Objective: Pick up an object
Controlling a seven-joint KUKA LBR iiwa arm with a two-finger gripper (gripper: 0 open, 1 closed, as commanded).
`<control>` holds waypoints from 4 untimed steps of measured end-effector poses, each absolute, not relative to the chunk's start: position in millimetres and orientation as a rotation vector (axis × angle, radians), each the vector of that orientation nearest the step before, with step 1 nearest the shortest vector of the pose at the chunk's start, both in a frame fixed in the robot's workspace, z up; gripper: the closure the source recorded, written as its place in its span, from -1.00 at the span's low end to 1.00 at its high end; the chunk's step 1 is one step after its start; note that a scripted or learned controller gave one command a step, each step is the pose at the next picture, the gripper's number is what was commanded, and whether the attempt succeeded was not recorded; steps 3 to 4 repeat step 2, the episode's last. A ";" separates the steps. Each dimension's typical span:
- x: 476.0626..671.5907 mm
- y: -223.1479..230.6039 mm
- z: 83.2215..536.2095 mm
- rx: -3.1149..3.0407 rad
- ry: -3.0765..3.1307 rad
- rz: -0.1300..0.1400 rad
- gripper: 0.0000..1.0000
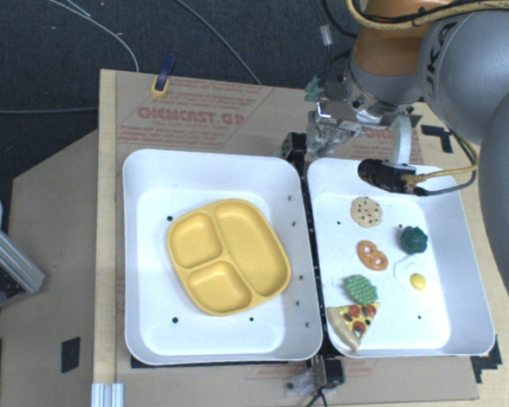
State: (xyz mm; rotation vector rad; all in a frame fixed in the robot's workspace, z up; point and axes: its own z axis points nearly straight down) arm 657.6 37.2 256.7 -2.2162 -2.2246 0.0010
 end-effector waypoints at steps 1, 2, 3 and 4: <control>663.6 91.5 256.7 -2.217 -2.228 -0.005 1.00; 663.5 88.3 256.8 -2.221 -2.224 -0.003 -1.00; 663.5 88.3 256.8 -2.221 -2.224 -0.003 -1.00; 663.5 88.3 256.8 -2.221 -2.224 -0.003 -1.00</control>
